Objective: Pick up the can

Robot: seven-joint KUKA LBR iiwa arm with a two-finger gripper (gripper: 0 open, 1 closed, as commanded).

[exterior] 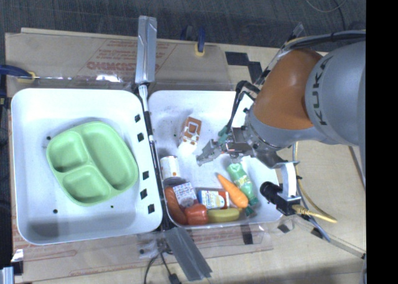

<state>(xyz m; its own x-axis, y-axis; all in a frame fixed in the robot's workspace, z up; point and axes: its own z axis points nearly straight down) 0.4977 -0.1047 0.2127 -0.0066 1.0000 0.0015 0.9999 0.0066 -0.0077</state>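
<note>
The can (169, 166) is small and white with an orange band. It stands upright near the left wall of the right bin (163, 105). My gripper (208, 152) hangs over the middle of that bin, to the right of the can and a little farther back, apart from it. Its fingers point left and look open with nothing between them. The grey arm with its orange band (283, 99) covers the bin's right side.
A small orange and white box (191, 130) lies behind the gripper. Along the front wall lie a carrot (233, 191), a green bottle (240, 177), a banana (224, 215), a red vegetable (196, 214) and packets (213, 199). The left bin holds a green divided plate (92, 161).
</note>
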